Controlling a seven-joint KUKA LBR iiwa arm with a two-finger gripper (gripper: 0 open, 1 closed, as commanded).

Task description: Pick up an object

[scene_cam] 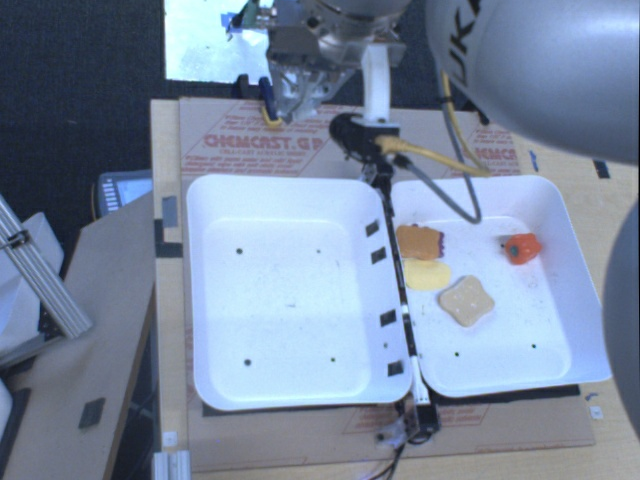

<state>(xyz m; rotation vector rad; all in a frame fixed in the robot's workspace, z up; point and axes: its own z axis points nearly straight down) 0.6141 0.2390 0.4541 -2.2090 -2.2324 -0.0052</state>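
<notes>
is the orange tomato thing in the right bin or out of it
In. The orange piece lies on the floor of the right bin, near its far right corner, apart from the three other pieces.

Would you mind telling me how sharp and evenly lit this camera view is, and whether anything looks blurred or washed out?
In the camera view, the arm looms large and soft at upper right; the gripper is slightly blurred; a pale panel behind it is washed out by glare; the bins are evenly lit with faint shadows, and the food items, such as the orange piece, stay fairly crisp.
</notes>
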